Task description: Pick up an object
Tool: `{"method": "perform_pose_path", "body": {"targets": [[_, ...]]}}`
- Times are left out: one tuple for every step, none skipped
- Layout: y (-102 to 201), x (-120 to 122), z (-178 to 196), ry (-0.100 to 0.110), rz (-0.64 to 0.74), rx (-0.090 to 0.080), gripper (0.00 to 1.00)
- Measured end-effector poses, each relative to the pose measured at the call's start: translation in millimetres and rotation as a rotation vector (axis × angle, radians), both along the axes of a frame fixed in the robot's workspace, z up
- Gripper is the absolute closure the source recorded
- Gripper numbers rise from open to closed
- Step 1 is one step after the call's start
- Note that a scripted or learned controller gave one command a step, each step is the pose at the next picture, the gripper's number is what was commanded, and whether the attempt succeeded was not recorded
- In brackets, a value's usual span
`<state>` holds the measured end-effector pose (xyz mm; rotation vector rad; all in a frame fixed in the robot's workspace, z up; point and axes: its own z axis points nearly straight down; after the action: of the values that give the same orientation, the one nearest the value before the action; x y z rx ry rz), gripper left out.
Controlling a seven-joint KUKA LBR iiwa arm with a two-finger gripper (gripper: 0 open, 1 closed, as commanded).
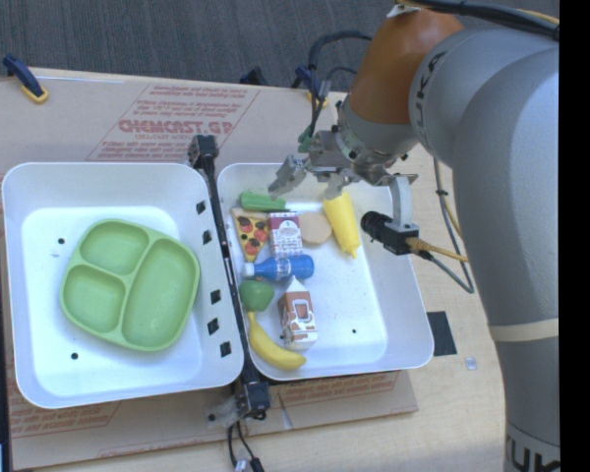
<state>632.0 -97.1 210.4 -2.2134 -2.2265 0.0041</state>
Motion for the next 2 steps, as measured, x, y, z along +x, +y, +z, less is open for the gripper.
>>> {"method": "perform_pose_path", "body": {"targets": [[15.6, -103.4, -19.1, 0.002, 0.0, 0.0, 0.0], [-34.6, -86.9, -119.3, 0.002, 0.0, 0.0, 0.0]]}}
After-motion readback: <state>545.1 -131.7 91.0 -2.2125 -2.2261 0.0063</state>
